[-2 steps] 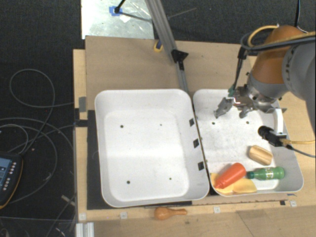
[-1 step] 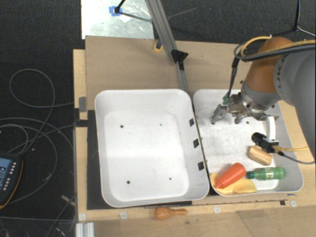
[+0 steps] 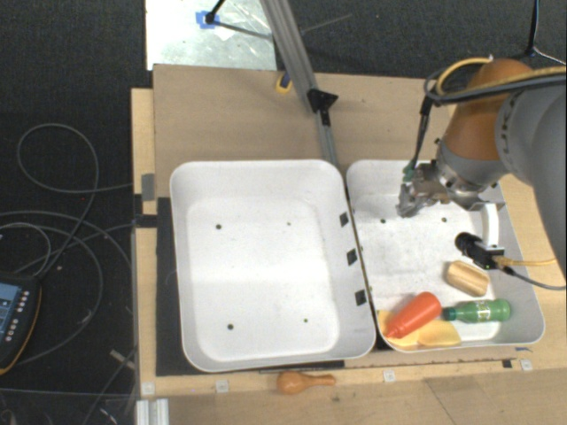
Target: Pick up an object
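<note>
My gripper (image 3: 408,204) hangs over the far left part of the right bin (image 3: 390,255), above bare white floor. Nothing shows beneath it. The objects lie at the bin's near end, well apart from the gripper. An orange carrot-shaped piece (image 3: 413,314) rests on a flat yellow piece (image 3: 436,335). To their right lies a green bottle (image 3: 478,311) on its side. A tan wooden block (image 3: 467,278) sits just behind the bottle.
The left bin (image 3: 190,237) stands beside the right one, their rims touching. A small tan wooden piece (image 3: 306,381) lies on the bench in front of the bins. A grey pole (image 3: 297,56) slants down to the bins' far edge.
</note>
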You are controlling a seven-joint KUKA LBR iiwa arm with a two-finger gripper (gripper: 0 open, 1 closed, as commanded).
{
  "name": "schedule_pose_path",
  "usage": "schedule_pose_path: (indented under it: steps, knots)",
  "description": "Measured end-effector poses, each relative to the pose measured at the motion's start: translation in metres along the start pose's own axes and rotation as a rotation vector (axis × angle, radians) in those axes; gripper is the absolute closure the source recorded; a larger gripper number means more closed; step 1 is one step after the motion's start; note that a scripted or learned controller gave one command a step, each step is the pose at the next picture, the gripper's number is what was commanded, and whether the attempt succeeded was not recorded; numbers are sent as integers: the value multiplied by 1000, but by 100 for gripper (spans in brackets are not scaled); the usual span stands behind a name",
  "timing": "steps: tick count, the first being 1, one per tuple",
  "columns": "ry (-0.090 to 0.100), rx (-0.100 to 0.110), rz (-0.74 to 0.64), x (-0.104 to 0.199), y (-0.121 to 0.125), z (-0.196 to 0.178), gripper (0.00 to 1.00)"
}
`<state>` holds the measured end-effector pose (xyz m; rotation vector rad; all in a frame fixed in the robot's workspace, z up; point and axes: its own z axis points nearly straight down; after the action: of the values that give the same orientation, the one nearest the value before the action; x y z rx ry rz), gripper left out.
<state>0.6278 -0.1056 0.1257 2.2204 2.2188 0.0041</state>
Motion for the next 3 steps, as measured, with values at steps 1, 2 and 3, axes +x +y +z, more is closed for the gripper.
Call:
schedule_pose_path:
  steps: [1,2,3]
  knots:
    - [-1,-4,-7,8,9,-52,100]
    - [-1,-2,-4,3,3,-100,100]
    - [-1,-3,-6,3,5,-140,100]
